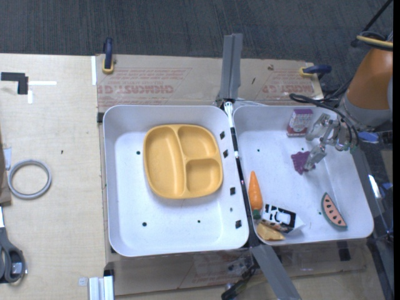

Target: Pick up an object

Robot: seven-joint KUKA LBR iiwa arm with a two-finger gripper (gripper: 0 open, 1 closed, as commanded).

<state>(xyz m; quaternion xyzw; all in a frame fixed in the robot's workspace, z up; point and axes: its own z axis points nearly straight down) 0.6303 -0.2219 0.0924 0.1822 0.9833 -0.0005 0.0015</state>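
— Two bins [112,186] on the counter [56,117], so we log from the near edge back. Near rim of the right-hand one: a black-and-white packet [279,216] lying over a yellowish scrap [270,232], a carrot [255,191] along the divider, a watermelon slice [333,210] toward the right wall.

— Any of those the target?

— We judge not. Farther in, a purple toy [301,162] lies mid-bin, and the pincer [317,154] sits just beside it, on its right and slightly above in the view. That looks like the object for the pick.

— Pincer state?

— We can't tell. The fingertips blur against the white floor, and we see nothing between them, so we don't call it a hold.

— How do we do this step well?

— We'd centre the pincer over the toy's bulk rather than its edge; it is small and irregular, and an off-centre close would likely flick it aside. Go down close to the bin floor before closing, then lift straight.

— Hazards behind?

— A small pink-and-white box [301,122] at the far wall, near the wrist; we keep clear of it. The yellow divided plate [183,161] in the left bin is well apart.
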